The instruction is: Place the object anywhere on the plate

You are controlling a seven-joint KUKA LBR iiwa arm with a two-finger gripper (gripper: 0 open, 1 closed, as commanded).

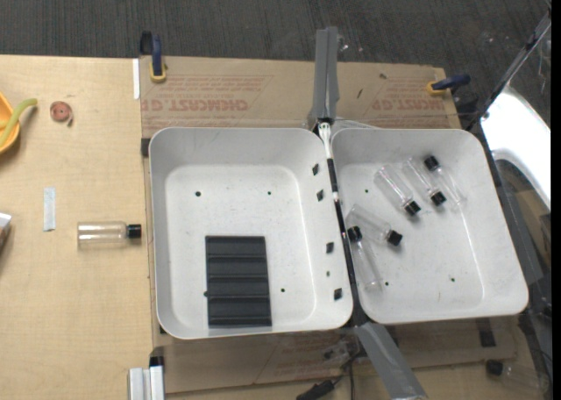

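Nearest to me, a black ribbed plate lies flat on the floor of the left bin, towards its near wall and a little left of the middle. Nothing rests on it.

The right bin sits just beside the left one, their rims touching along the middle. In it lies a scatter of clear vials with black caps, all on their sides. One vial is closest, near the bin's left wall, with its cap pointing away from me. A second vial lies slantwise just beyond it. Further back, a third vial and a fourth vial lie almost side by side; there may be another among them, but I cannot tell the clear bodies apart. All of them are well apart from the plate, in the other bin.

Out on the bench to the left, a clear bottle lies on its side, its black cap towards the left bin, with a small white strip near it. Beyond both bins, two clamps pin a sheet of cardboard to the bench.
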